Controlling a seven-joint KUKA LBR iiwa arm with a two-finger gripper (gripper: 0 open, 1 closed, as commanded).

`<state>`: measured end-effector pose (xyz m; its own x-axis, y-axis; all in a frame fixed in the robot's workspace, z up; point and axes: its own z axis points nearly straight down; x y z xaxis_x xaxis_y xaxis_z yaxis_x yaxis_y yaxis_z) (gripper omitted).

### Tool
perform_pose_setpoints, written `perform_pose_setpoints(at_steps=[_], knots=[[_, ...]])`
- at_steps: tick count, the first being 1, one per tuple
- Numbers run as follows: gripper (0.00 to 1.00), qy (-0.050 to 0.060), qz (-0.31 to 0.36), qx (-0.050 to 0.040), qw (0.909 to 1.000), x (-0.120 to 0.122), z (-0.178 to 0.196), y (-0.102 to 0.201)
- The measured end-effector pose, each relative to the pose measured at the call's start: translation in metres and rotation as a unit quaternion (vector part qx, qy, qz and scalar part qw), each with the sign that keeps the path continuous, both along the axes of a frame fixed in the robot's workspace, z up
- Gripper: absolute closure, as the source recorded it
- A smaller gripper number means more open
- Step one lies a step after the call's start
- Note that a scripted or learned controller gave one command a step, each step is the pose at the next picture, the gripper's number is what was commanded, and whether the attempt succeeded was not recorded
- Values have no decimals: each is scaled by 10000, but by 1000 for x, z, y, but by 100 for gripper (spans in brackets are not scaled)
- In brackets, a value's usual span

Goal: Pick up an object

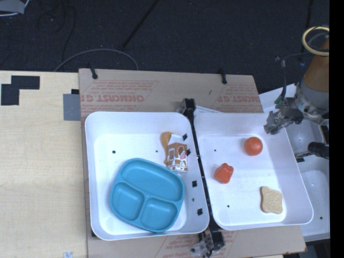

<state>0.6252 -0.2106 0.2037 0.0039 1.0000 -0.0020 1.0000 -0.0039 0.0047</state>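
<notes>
Camera view: relative to the red pepper [224, 173], a blue divided plate [147, 195] is seen left, an orange ball [253, 145] upper right, toast [271, 200] lower right, and the gripper [273, 123] beyond the ball, finger state indiscernible.

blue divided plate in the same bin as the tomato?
No. The blue divided plate lies in the left bin, while the tomato sits in the right bin.

Gripper [275, 123] hovering over right bin [301, 198] top-right rim; tomato [253, 145], red pepper [224, 173], bread [271, 200] lying inside. Blue tray [146, 194] sitting in left bin [99, 144].
</notes>
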Motion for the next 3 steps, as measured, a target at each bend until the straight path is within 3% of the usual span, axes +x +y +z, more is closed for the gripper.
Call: perform_pose_setpoints(at_steps=[1,3], knots=[[100,2,26,1,10000,1,54,-1],[100,41,47,26,10000,-1,44,108]])
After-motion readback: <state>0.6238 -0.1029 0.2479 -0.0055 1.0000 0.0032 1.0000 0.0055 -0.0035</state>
